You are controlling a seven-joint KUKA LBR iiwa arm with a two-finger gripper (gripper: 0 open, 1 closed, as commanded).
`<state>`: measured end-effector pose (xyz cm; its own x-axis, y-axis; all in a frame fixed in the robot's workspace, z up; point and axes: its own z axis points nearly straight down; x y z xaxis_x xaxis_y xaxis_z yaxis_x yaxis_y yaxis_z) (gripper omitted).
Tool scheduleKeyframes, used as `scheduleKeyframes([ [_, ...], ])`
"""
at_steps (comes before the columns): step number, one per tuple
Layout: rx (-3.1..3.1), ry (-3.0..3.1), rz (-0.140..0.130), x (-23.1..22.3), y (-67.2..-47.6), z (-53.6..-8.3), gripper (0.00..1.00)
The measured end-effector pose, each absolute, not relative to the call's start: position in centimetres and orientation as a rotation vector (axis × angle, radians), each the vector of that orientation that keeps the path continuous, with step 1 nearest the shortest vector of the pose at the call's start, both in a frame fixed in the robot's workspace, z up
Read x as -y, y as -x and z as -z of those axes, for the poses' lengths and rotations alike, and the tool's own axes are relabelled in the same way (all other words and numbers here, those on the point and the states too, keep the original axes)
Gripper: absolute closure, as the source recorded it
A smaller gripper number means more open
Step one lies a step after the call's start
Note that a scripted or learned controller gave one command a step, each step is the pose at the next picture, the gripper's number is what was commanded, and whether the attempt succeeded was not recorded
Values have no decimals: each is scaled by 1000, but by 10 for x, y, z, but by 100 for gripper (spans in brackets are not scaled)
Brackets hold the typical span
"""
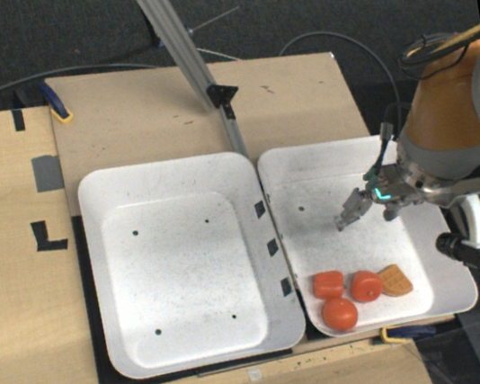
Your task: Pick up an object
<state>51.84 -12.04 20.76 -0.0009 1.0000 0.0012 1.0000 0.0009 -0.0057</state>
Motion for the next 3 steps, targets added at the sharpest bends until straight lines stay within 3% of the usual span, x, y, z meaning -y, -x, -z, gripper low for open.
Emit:
scheduleKeyframes([
  [1, 2222, 2219, -2, 121, -519, -209, 0],
  [2, 2218, 2218, -7, 119, -508, -156, 0],
  [3, 2218, 2215, -7, 114, -516, -102, 0],
])
